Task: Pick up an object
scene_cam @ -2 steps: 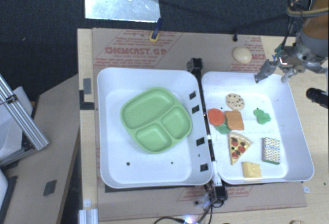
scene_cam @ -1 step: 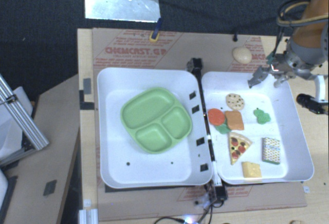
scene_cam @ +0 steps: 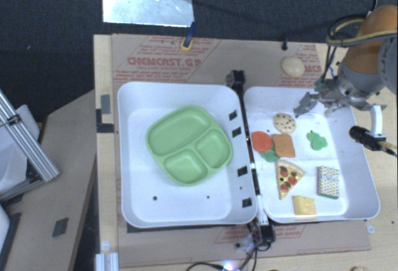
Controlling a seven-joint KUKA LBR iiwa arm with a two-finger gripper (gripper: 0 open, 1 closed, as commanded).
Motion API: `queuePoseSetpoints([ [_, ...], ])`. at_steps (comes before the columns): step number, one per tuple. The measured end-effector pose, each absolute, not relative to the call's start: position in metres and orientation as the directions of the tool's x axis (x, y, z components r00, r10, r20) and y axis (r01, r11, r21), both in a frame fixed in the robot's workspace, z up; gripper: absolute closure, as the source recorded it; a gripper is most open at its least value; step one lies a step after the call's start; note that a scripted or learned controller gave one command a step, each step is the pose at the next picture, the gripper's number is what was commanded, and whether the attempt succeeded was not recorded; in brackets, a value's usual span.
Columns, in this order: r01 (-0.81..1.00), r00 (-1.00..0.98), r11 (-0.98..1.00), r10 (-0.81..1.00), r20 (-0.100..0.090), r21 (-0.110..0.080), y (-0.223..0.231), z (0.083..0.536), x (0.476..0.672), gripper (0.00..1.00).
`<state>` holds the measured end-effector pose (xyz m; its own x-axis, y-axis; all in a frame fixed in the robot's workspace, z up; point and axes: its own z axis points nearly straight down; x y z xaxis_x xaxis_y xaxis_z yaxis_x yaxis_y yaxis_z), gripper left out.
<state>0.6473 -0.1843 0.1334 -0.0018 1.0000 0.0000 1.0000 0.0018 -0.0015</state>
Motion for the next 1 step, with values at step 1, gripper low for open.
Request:
queuePoseSetpoints([
  [1,1.000,-0.003,0.003,1.000,0.000,0.005,-0.1837,0.0858,0.6495,0.00],
])
